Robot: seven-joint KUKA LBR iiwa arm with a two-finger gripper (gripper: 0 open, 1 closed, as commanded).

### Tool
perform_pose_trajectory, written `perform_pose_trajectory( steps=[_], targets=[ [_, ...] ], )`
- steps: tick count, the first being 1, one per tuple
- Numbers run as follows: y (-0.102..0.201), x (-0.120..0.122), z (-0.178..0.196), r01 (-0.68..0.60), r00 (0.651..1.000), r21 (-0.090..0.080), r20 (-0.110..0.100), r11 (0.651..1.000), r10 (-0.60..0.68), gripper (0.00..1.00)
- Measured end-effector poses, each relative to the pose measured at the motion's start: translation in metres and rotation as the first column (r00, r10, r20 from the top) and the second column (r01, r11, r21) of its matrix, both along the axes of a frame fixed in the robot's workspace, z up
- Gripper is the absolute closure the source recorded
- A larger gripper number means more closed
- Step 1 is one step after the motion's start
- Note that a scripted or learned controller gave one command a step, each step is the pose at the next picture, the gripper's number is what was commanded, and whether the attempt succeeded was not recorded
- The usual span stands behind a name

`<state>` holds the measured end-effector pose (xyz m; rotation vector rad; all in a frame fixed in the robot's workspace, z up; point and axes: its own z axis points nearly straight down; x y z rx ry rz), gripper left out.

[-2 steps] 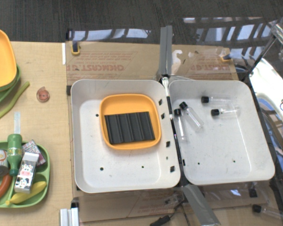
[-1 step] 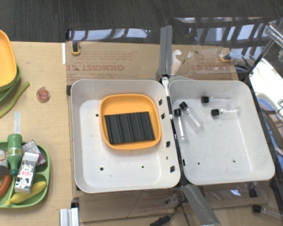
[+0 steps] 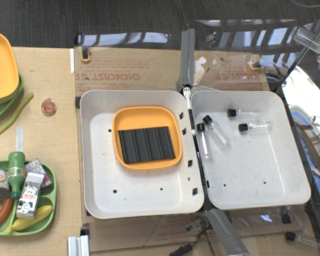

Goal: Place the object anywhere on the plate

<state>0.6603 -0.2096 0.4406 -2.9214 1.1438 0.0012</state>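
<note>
On the table [image 3: 48, 137], two shallow white bins sit side by side upon a sheet of cardboard [image 3: 128, 71]. Left bin [image 3: 96, 196]: an orange plate [image 3: 121, 124] with rounded corners lies in the upper middle of the floor, apart from every wall. A dark grey ribbed block [image 3: 148, 144], the task's object, rests flat on the plate, within its rim and towards its near edge, with its ribs running away from the viewer. Right bin [image 3: 288, 191]: several clear tubes with black caps lie scattered in the far half, one [image 3: 216, 132] slanted near the left wall, another [image 3: 253, 126] lying roughly crosswise just beside it. Whether the tool is apart or together cannot be told. Left of the bins, a green divided dish [image 3: 47, 222] carries toy food, including an upright green bottle [image 3: 16, 172]; further back lie a small pink piece [image 3: 49, 107] and a stack of an orange dish [image 3: 0, 68] on a green one.
</note>
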Motion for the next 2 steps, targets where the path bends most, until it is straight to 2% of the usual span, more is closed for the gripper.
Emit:
perform_pose_trajectory(
  steps=[1, 2],
  targets=[
    [-0.0009, 0.0000, 0.0000, -0.315, 0.949, 0.000, 0.002, 0.949, 0.315, 1.00],
    [-0.0101, 0.0000, -0.0005, -0.522, 0.853, 0.000, 0.004, 0.853, 0.522, 1.00]
  ],
)
